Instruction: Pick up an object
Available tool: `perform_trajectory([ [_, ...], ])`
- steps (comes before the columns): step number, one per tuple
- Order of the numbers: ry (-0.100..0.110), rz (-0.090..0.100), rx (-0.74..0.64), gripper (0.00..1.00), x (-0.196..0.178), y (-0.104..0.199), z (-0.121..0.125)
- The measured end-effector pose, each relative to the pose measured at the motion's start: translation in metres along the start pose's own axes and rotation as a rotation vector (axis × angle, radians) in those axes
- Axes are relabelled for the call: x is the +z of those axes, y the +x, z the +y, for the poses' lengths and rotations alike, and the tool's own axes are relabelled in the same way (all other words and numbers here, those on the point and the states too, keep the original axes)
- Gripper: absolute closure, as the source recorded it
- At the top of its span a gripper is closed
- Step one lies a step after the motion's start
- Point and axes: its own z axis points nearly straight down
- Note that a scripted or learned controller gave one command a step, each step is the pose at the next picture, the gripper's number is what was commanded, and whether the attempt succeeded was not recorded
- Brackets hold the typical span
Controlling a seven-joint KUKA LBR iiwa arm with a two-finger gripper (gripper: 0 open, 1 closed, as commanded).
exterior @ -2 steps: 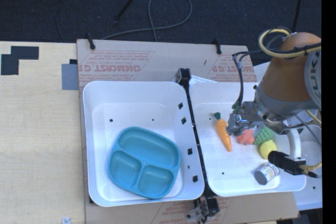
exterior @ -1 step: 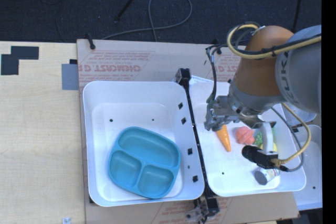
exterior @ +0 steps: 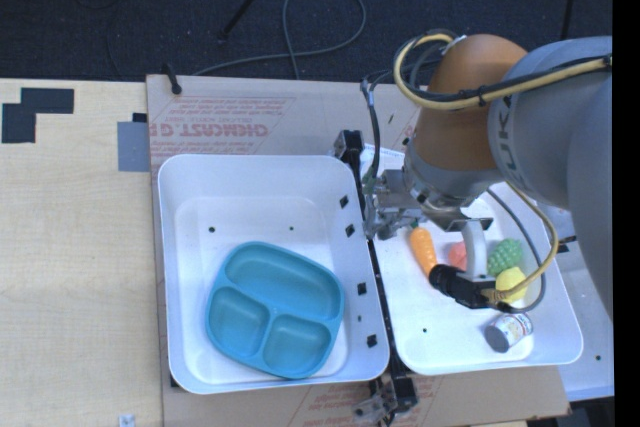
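The right bin [exterior: 440, 345] holds an orange carrot [exterior: 423, 250], a pink piece [exterior: 456, 255], a green knobbly toy [exterior: 506, 253], a yellow piece [exterior: 510, 281] and a small grey can [exterior: 508, 331] lying on its side near the front right. My gripper [exterior: 473, 250] hangs low under the orange-banded wrist, just right of the carrot and over the pink piece. The arm hides the back of this bin. I see nothing clearly held.
In the left bin [exterior: 190, 205] a blue divided plate [exterior: 274, 308] lies toward the front. The raised wall between the two bins [exterior: 365, 265] stands just left of the gripper. A cardboard sheet [exterior: 250, 120] lies behind the bins.
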Motion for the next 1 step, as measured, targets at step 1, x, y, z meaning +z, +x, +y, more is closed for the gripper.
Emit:
perform_trajectory([
  [1,-0.001,0.0,-0.002,1.0,-0.0089,0.0569,0.0172],
])
